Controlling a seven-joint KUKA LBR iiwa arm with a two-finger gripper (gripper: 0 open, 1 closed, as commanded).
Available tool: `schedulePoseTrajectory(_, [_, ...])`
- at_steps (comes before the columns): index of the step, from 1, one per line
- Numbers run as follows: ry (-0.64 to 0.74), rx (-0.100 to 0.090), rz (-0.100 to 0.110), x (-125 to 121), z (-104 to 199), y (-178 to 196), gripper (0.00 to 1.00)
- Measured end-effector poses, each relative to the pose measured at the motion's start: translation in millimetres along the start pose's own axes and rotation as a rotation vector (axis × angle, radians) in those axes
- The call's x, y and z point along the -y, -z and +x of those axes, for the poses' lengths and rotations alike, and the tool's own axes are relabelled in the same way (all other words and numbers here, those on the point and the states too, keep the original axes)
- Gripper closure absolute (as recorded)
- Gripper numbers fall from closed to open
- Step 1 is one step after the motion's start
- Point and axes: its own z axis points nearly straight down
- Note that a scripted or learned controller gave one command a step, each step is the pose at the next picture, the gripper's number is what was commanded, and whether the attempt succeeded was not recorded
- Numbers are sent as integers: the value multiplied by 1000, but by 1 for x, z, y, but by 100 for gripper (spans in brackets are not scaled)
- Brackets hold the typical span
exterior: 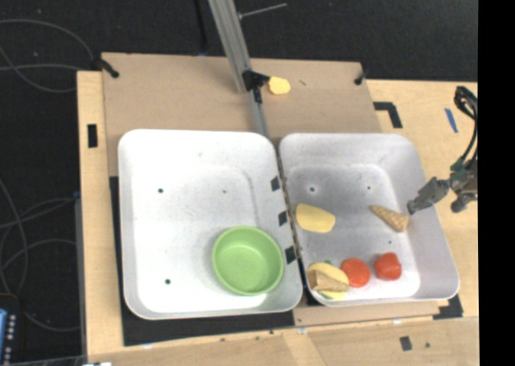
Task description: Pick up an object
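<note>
The right bin (418, 165) holds several objects: a yellow oval piece (315, 218), a tan wedge (389, 217), a red tomato-like ball (355, 272), a red block (388, 266) and a yellow-and-tan piece (328, 279) in the front corner. My gripper (442, 199) hovers over that bin's right rim, just right of the tan wedge. It is open, its two dark fingers spread apart with nothing between them. Most of the arm lies beyond the right edge of the view.
A green bowl (248, 259) sits at the front of the left bin (161, 171). A small yellow object (279, 85) lies on the brown board behind the bins, beside a slanting metal pole (229, 30). Cables (467, 127) hang at the right.
</note>
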Motion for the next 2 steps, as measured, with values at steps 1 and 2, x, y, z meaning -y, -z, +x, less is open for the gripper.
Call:
schedulePoseTrajectory(1, [-1, 0, 0, 0, 0, 0, 0])
schedulePoseTrajectory(2, [-5, 1, 5, 2, -2, -42, 0])
